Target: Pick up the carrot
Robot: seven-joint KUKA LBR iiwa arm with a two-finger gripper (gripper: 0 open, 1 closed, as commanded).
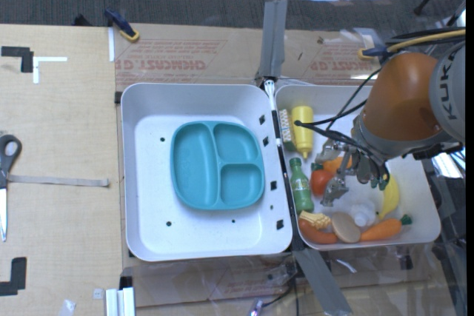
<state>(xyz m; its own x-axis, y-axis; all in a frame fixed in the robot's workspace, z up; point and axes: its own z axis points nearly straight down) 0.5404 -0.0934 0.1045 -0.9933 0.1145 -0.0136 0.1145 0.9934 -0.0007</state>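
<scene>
Gripper [342,185] hung over right bin [424,181], finger state unreadable from above; carrot [382,229] lay near the front wall.

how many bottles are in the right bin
2. A yellow bottle stands at the bin's far left, and a green bottle lies just in front of it along the left wall. The arm may hide more.

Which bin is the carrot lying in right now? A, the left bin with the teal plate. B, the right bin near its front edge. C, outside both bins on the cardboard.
B: the carrot lies along the front edge of the right bin, beside the banana.
</scene>
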